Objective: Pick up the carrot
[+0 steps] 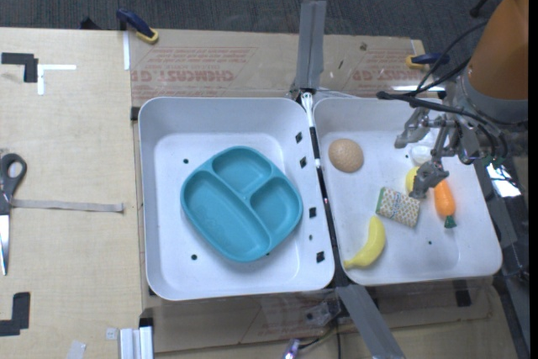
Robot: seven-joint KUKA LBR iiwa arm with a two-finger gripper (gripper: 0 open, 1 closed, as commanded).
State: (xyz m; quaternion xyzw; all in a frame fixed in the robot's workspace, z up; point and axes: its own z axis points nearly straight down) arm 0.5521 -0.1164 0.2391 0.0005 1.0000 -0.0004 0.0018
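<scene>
From the camera above the bench, two white bins sit side by side: the left bin (160,206) and the right bin (471,261). The left bin holds one thing, a teal divided plate (241,203) with three compartments, lying tilted in the middle of the floor.

The right bin holds several things. One brownish round egg-like ball (345,155) lies near its upper left corner. One yellow banana (368,244) lies toward the lower middle. One patterned green sponge block (398,207) sits just above the banana's upper end. One small yellow piece (411,180) shows just above the sponge, partly hidden by the gripper. One carrot (444,202), orange with a green end pointing down, lies toward the right side of this bin, just right of the sponge.

The grey arm with its orange band (503,46) reaches in from the right. Its gripper (429,177) hangs over the right bin, with the tip just beside the carrot's upper left end. Whether it is released or clenched cannot be told, and nothing can be seen grasped in it

On the bench left of the bins lies one pair of scissors (8,197)
</scene>
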